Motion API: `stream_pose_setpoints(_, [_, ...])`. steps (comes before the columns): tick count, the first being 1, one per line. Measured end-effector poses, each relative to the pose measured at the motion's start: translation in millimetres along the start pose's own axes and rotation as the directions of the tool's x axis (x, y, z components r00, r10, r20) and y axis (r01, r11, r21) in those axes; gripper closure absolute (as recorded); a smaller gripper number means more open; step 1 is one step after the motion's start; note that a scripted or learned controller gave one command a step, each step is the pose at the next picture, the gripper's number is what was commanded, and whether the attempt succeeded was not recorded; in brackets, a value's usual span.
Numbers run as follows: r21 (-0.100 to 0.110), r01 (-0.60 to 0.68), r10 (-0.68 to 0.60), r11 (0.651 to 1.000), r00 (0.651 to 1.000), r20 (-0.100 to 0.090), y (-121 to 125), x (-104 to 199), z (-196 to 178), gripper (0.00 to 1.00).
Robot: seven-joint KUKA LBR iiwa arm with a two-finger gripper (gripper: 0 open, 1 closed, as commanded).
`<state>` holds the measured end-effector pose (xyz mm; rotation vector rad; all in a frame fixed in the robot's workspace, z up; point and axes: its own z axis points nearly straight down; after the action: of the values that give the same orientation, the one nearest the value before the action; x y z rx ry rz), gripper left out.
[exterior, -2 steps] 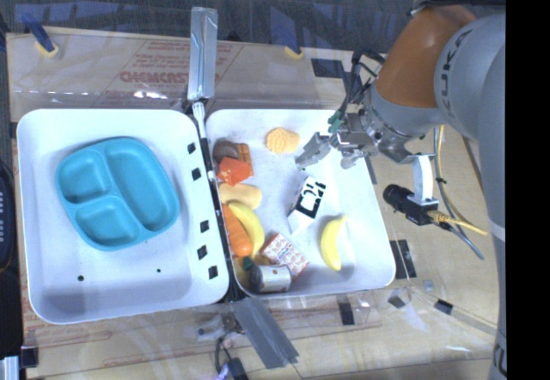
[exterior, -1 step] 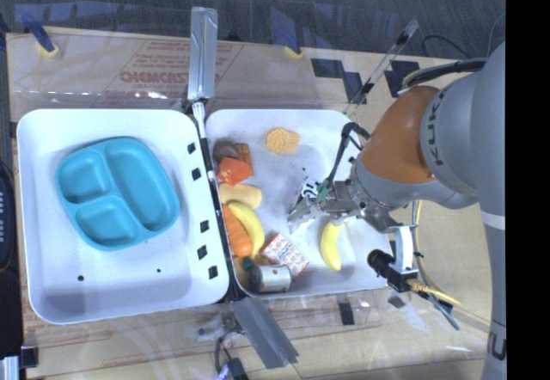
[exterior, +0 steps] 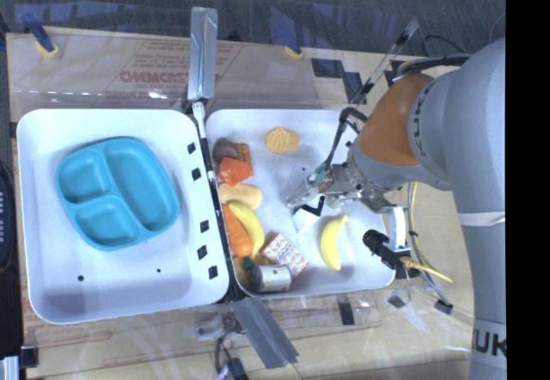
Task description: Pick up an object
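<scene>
Bins sit side by side on the bench. The left bin (exterior: 43,284) carries a blue divided tray (exterior: 118,191), lying flat toward its far half.

The right bin (exterior: 361,279) holds the candidate objects. Along its left wall, from far to near: a dark item with an orange one (exterior: 234,170) against it, a pale yellow piece (exterior: 243,196), a banana (exterior: 248,223) touching a carrot-like piece (exterior: 240,237), then a patterned packet (exterior: 285,254) and a can (exterior: 269,278) on its side at the near wall. A round yellow cookie-like item (exterior: 282,140) lies apart near the far wall. A second banana (exterior: 333,242) lies alone toward the near right.

The gripper (exterior: 311,193) hangs low over the middle of the right bin, just beyond the second banana's far tip. Whether it is spread or closed cannot be told from this angle; nothing is seen in its grasp.

Judgement: no pick is made yet. Risks from here:
- The second banana is curved and smooth; a closure near its tip could squeeze it out sideways.
- A descent on bare floor beside it would close on nothing.
- Any reach toward the left wall meets crowded, touching items, so a neighbour could be nudged or two lifted together.
</scene>
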<state>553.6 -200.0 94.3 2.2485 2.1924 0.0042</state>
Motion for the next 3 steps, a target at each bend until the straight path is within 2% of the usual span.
stream_pose_setpoints(1, [0.003,0.003,-0.003,1.0,1.0,0.001,-1,-1,-9,1.0])
stream_pose_setpoints(2, [-0.002,-0.014,0.014,1.0,1.0,-0.001,43,61,-98,1.0])
stream_pose_setpoints(3, [-0.004,-0.161,0.161,0.987,0.987,-0.001,87,48,-21,1.0])
